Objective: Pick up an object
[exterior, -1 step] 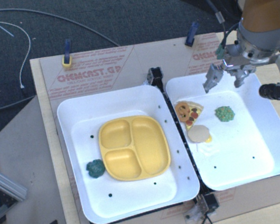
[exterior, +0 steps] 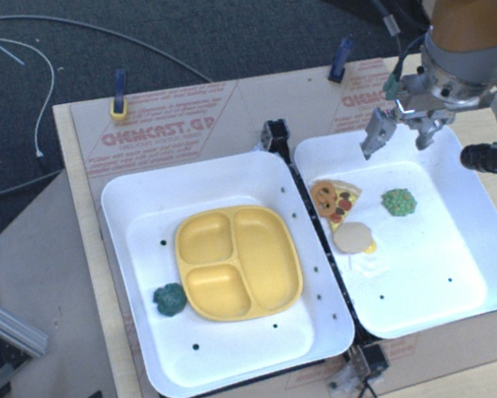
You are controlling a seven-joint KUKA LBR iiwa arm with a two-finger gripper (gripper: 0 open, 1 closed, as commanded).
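The grey two-finger gripper [exterior: 398, 130] is hanging over the far edge of the right white plastic bin [exterior: 492, 284], fingers spread wide and gripping nothing. Nearest below it is sitting the small green knobbly broccoli toy [exterior: 400, 203], mid-bin; the pizza-slice toy [exterior: 333, 198] and the pale round cookie toy [exterior: 354, 238] are touching each other along the bin's left edge. A descent there is risking pinching both or nudging one against the wall. The left bin [exterior: 128, 215] is carrying a yellow divided tray [exterior: 239, 262].

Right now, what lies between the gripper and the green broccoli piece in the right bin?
Camera view: bare white bin floor separates the gripper from the broccoli piece.
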